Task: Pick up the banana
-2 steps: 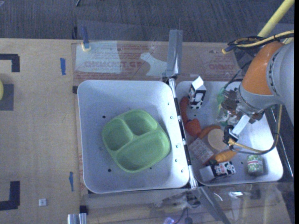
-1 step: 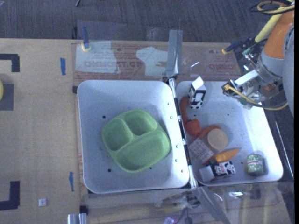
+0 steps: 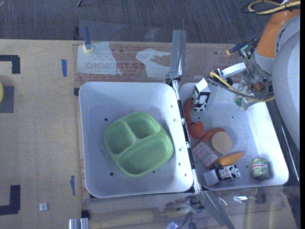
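The tool (image 3: pixel 244 98) hung over the upper right corner of the right bin (image 3: pixel 276 142); whether it was open or closed could not be told, and nothing was seen in it. Just left of it stood a cow-patterned carton (image 3: pixel 201 97). The likeliest candidate for the banana (image 3: pixel 1 92) was a yellow sliver on the desk (image 3: pixel 38 142) at the frame's left edge, mostly cut off, so this was uncertain. If so, it lay well apart, far left of the tool beyond the left bin (image 3: pixel 95 99) with its green tray (image 3: pixel 138 143), long axis seemingly up-down. Reddish lettering on the cardboard (image 3: pixel 119 63) above was too blurred to read.
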Robot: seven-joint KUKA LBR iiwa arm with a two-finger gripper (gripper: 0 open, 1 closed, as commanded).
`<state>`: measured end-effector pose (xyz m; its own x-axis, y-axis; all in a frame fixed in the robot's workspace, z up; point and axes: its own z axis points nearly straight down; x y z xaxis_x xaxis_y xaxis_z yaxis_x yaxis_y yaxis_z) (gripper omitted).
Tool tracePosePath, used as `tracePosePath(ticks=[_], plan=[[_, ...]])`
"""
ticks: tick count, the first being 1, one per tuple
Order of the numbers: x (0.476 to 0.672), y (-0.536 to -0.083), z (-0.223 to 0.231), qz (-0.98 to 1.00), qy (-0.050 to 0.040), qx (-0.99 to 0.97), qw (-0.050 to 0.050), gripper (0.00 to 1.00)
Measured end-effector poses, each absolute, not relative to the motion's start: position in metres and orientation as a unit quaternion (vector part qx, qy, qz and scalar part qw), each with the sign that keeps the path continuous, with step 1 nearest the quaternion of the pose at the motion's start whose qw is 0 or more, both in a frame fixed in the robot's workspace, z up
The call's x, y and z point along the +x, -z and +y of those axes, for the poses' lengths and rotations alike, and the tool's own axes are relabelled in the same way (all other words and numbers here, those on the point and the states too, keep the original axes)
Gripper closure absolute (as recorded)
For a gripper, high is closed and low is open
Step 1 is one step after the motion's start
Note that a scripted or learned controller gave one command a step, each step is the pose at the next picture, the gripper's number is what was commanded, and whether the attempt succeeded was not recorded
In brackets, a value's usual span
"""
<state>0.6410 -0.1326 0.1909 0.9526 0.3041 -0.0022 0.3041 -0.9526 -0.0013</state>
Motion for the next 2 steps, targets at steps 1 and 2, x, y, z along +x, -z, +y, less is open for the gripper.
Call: tracePosePath(ticks=[1,2], plan=[[0.5964,-0.1030,-0.1071,-0.239,0.0060,-0.971,-0.003,1.00],[0.5925,-0.0956,-0.1060,-0.239,-0.0003,-0.971,0.000,0.00]])
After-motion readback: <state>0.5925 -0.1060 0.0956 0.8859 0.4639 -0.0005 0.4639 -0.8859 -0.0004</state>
